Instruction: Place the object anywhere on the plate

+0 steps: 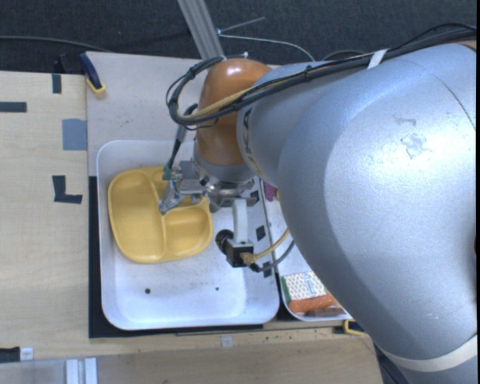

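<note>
The plate [156, 218] is yellow, with divided compartments, and it lies in the left white bin [176, 298], in the upper left part of it. Its upper edge is near the bin's far wall and its left edge is near the bin's left wall. One compartment at the lower right of the plate is clearly seen, and a ridge separates it from the bigger part on the left.

The pincer [170, 201] is over the plate, near the ridge at the plate's upper right. It is seen from above and partly hidden under the wrist, so I cannot tell how far it is open, and I cannot tell if anything is between its tips. I cannot identify which thing is the object to be placed.

Above the pincer is the orange band [224, 110] of the arm [368, 182], and the big grey body of the arm covers most of the right side. Black cables [194, 112] run around the wrist.

The lower part of the left bin is bare white with some small dark specks. In the right bin [282, 290], mostly hidden under the arm, a small packet [308, 294] with orange and white print lies near the bin's lower edge.

The surface [32, 214] at the left is light wood with some dark tape marks [62, 189]. A blue and yellow clamp [93, 74] sits at the upper left.
</note>
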